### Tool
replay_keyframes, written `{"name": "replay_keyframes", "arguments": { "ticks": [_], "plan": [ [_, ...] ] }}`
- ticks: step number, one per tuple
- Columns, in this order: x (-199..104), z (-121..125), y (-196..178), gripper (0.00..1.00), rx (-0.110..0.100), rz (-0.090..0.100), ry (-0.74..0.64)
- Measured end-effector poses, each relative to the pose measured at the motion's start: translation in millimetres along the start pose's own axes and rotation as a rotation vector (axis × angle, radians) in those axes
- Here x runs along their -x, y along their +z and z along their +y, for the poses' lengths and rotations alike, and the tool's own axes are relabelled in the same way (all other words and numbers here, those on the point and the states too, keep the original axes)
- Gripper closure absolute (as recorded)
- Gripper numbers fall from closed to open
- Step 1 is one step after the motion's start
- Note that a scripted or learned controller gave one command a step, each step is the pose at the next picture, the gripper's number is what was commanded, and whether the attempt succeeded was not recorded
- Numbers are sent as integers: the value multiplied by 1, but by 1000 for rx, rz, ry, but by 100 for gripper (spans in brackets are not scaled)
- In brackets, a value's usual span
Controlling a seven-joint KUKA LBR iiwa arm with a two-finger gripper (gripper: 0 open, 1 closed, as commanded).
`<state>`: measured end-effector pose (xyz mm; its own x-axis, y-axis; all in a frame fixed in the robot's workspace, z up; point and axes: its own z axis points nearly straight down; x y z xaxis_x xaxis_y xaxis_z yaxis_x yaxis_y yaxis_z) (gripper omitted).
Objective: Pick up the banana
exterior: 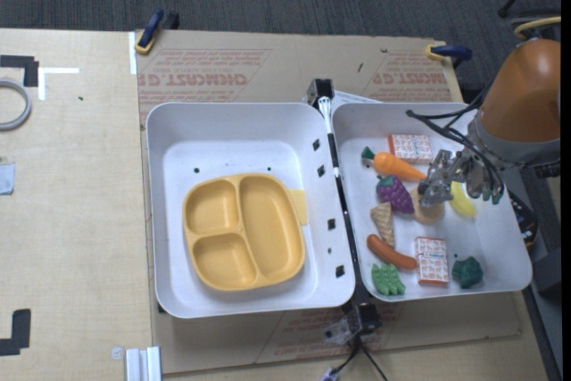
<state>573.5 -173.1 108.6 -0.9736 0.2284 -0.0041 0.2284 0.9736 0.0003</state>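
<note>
Smooth yellow banana (463,202) beside metal gripper (434,189) in right bin (500,281); can't tell jaws' state.

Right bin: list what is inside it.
The right bin holds a carrot, purple grapes, a sausage, two small cartons, green pieces and the banana, partly covered by the tool. Anything under the arm is hidden.
</note>
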Motion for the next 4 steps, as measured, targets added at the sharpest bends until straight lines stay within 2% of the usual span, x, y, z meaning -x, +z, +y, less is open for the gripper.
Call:
{"name": "replay_keyframes", "arguments": {
  "ticks": [1, 2, 3, 4],
  "plan": [
    [-17, 81, -84, 100, 1, -1, -171],
    [3, 13, -6, 100, 1, 2, -254],
    [-25, 35, -83, 100, 1, -1, -202],
    [1, -26, -4, 100, 0, 2, -226]
  ]
}}
